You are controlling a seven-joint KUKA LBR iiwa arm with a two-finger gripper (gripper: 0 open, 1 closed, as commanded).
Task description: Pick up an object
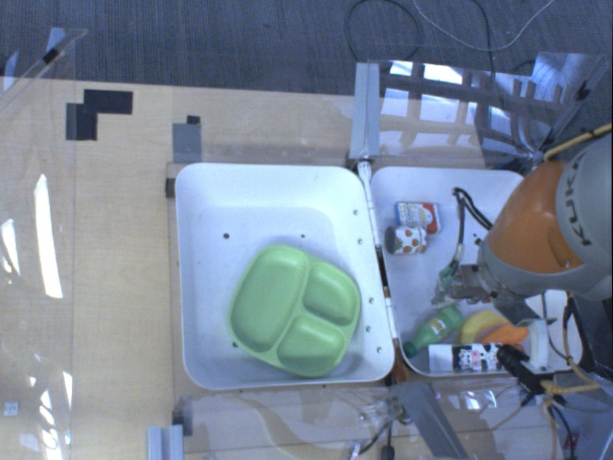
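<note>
While the arm (560, 223) hangs low over the right bin (407, 188), its gripper (464, 284) sits just above a tight cluster by the near wall: a green bottle (434, 329), a yellow banana-like piece (479, 323), an orange piece (506, 334) and a white bottle lying flat (464, 357). Whether the fingers are spread or pressed together cannot be told. Nothing shows between them. A good pick likely means descending straight onto the green bottle, closing across its narrow width and lifting vertically, so neighbours are not dragged. A small carton (419, 216) and a spotted cup (408, 241) lie apart, farther back. The left bin (206, 199) holds a green divided plate (296, 309).
</note>
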